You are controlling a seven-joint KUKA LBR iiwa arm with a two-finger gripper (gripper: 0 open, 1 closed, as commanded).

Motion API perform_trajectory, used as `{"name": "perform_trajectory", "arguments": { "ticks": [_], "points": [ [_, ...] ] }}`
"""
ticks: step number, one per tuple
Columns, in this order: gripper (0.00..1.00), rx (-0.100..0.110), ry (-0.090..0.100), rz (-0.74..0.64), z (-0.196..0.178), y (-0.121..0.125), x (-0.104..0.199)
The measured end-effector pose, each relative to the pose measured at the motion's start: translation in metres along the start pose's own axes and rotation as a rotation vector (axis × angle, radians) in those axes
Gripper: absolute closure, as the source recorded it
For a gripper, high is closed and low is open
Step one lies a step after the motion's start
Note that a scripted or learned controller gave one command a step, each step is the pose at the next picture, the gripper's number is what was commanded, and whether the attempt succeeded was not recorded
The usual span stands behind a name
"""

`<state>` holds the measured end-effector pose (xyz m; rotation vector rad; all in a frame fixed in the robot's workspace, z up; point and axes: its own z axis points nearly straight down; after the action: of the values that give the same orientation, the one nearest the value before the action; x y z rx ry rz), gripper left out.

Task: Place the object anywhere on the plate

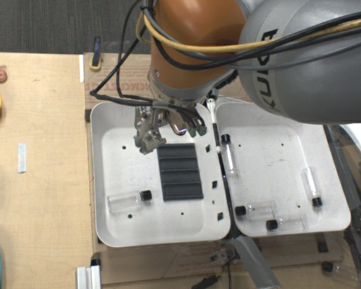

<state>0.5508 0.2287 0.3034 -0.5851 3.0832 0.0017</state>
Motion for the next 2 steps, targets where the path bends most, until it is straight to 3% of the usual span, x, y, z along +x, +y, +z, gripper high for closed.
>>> {"name": "perform_trajectory", "arguments": {
  "ticks": [1,2],
  "points": [
    [1.00,0.000,0.003,-0.098,0.0584,-0.0262,0.0188],
    [0.00,0.000,0.003,-0.099,0.0584,-0.0261,0.0188]
  ]
}}
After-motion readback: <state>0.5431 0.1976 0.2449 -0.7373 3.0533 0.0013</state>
